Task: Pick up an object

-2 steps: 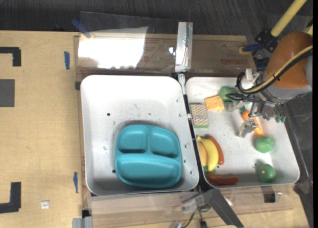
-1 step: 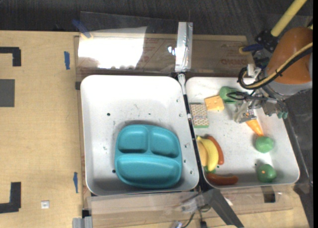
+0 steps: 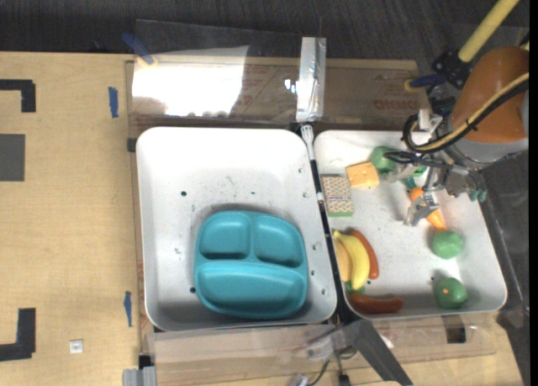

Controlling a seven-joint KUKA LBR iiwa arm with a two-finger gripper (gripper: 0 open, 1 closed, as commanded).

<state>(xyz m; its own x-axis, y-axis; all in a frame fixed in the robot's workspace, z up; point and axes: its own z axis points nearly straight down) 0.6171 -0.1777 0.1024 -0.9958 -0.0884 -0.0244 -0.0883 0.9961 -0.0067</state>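
Left bin point(image 3: 160, 208): one teal divided tray point(image 3: 250, 265), lying toward the near wall. Right bin point(image 3: 492, 258): yellow block point(image 3: 363, 175), patterned card point(image 3: 337, 194), bananas point(image 3: 353, 258), red sausage point(image 3: 376, 302), two green balls point(image 3: 446, 244) point(image 3: 451, 292), small orange piece point(image 3: 435, 219). Gripper point(image 3: 423, 208): lowered into the right bin's far side, just beside the orange piece; whether the jaws are spread or closed cannot be told.

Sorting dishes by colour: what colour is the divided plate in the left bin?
Teal, plain; the camera view shows the divided plate.
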